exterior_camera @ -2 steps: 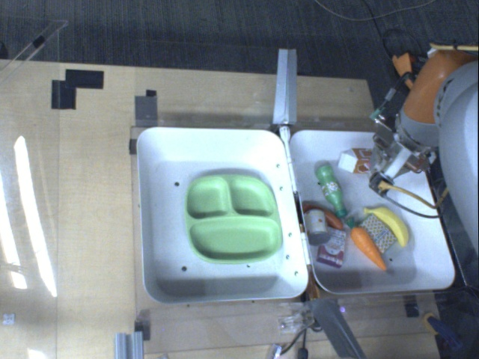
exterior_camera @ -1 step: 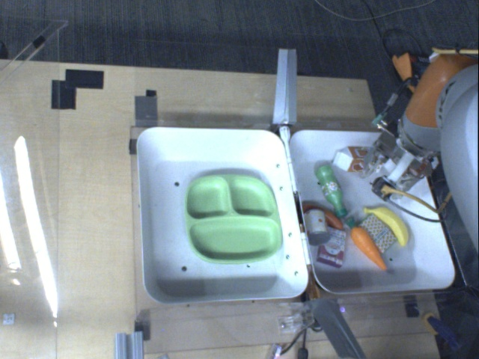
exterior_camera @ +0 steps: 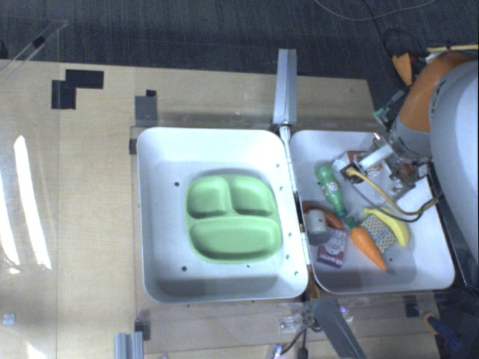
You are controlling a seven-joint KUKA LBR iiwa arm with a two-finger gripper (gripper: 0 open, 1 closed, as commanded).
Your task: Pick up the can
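The can, small and grey with a red label, lies at the left side of the right bin, close to the wall between the bins. My gripper hangs over the upper right part of that bin, well to the right of the can and above it. Between the two lies a green bottle. Nothing shows in the gripper.
A purple packet lies just below the can. An orange carrot, a yellow banana and a patterned sponge lie to its right. The left bin holds a green divided plate.
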